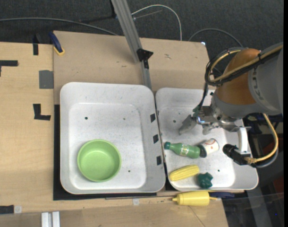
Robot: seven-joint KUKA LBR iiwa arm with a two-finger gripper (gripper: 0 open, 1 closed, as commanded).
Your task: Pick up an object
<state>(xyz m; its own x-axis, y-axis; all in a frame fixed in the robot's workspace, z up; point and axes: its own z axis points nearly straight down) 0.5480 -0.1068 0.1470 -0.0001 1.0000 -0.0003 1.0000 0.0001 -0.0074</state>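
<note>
I count two shallow white bins side by side on my bench, both smooth plastic with rounded corners and a few dark specks. I will use the right bin as my landmark. The left bin touches its left wall and holds one thing, a round light-green bowl in its near corner.

Inside the right bin I count four loose things. One green bottle lies on its side near the middle, glossy, its narrow neck pointing toward the left bin. One small white and red piece sits just beside the bottle's base (too small for me to name). One yellow corn cob, ridged and tapered, lies near the front wall. One dark green lump rests just beside the cob.

One yellow bottle-shaped thing lies outside, on the bench just past the front wall.

My gripper hangs over the bin's middle, above the green bottle and apart from it. Its grey metal fingers look spread slightly apart, with nothing between them.
</note>
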